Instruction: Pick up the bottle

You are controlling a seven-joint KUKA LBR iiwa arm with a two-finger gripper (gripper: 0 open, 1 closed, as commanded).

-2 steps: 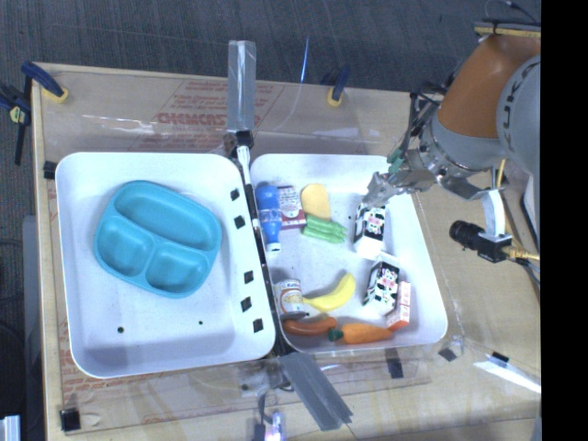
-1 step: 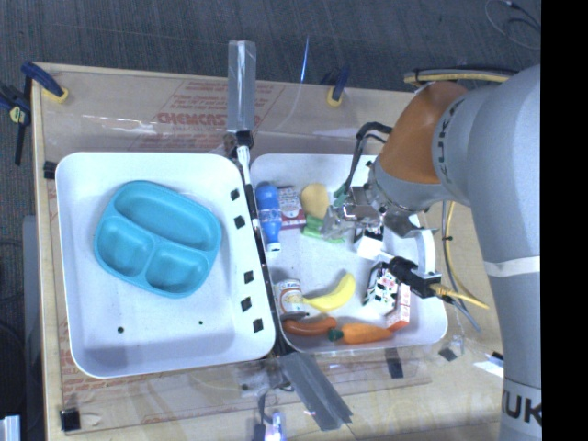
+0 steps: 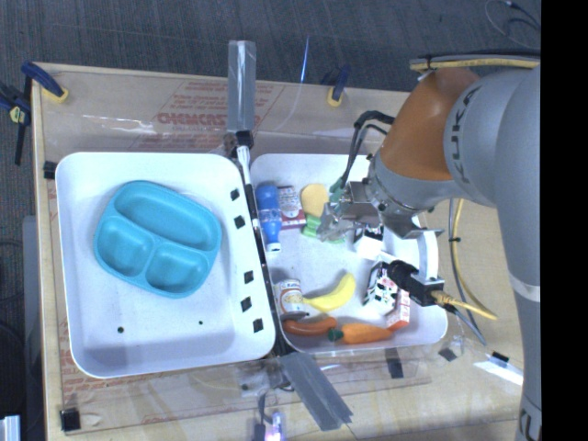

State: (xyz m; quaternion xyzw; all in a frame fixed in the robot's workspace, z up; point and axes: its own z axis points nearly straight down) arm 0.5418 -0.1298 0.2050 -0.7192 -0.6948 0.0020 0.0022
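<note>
- Bottle (image 3: 268,213): lies on its side in the right bin (image 3: 424,246), tight along that bin's left wall, in the upper-left part. Blue cap end points toward the far edge of the bench; clear body with a blue-and-white label runs toward the near edge. Long axis roughly parallels the divide between the two bins.
- Just right of the bottle: a small reddish-labelled packet (image 3: 289,202), touching or nearly so. Beyond it a yellow rounded item (image 3: 314,196), then a green piece (image 3: 312,227) partly under the tool.
- Gripper (image 3: 336,220): hangs over the middle of the right bin, beside the green and yellow items, apart from the bottle. Metal hardware crowds the tip; whether it is spread or closed cannot be made out. Nothing is seen gripped.
- Arm (image 3: 459,136): grey with orange band, covers the upper-right of the right bin.
- Near end of the right bin: small can (image 3: 290,295) by the left wall, banana (image 3: 333,294), carrot (image 3: 366,334), a red-brown item (image 3: 308,325), a printed carton (image 3: 386,294).
- Nothing lies on top of the bottle; the wall hems one side, the packet the other.
- Left bin (image 3: 83,301): holds a blue divided plate (image 3: 158,237).
- Surface: wooden bench (image 3: 129,108) under a clear sheet with red print; blue clamps (image 3: 44,78) at the far edge; dark carpet (image 3: 138,16) beyond.
</note>
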